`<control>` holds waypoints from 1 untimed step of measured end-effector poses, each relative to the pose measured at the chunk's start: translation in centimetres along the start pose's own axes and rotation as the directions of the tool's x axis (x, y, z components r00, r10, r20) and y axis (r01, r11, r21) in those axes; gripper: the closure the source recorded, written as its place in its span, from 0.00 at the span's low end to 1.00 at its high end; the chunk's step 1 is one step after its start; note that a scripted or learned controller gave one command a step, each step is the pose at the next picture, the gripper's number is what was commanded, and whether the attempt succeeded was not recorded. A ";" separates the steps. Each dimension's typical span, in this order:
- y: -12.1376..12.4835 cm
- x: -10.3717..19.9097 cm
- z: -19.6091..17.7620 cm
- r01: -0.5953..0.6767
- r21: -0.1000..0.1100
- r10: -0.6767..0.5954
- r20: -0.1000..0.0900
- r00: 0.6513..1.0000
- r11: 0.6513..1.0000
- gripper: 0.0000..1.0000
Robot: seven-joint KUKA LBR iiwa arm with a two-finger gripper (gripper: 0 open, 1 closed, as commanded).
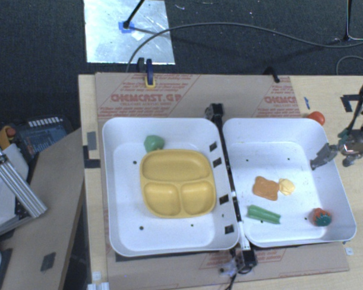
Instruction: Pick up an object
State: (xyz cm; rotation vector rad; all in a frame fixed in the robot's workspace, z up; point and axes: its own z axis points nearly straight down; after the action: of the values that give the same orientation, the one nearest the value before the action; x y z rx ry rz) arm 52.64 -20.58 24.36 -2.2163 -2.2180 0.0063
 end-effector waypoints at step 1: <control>0.2 0.0 -0.4 0.003 -0.008 -0.003 0.002 1.000 1.000 0.00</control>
State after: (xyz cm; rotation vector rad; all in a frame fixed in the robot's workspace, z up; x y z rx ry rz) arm 52.85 -20.55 24.78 -2.2187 -2.2260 -0.0005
